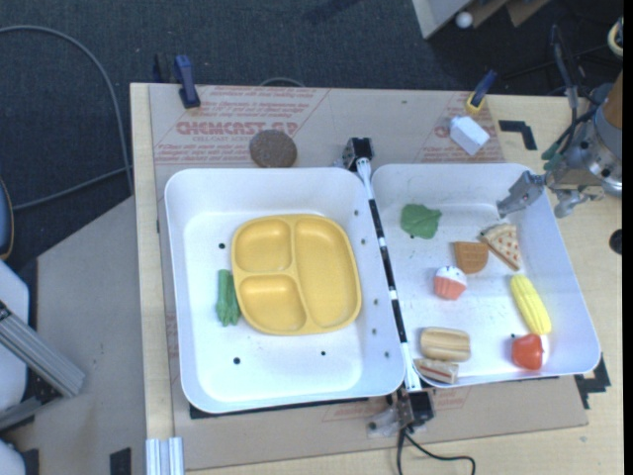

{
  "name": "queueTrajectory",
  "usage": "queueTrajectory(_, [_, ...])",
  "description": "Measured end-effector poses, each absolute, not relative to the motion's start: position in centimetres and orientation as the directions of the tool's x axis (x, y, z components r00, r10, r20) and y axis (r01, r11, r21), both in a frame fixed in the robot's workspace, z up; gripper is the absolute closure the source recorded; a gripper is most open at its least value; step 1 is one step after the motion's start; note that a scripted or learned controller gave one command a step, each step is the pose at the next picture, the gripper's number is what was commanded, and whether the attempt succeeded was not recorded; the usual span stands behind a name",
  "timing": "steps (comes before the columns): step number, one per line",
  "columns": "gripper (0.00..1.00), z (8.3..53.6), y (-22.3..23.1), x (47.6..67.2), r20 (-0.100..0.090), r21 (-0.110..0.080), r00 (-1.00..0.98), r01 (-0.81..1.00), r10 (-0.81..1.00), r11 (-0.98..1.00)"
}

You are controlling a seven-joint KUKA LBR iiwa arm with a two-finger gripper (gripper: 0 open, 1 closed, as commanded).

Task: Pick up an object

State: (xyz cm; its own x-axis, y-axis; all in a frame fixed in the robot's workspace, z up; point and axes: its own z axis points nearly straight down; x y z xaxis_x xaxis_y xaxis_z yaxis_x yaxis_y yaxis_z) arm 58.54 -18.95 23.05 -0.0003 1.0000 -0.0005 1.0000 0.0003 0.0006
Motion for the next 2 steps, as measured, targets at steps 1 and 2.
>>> queueTrajectory(1, [0.00, 8.9, -15.9, 60.2, -0.002, 0.008, -0.001, 1.000, 1.000, 0.001])
queueTrajectory(2, [1.00, 10.0, -16.0, 60.3, -0.005, 0.013, -0.001, 1.000, 1.000, 0.002])
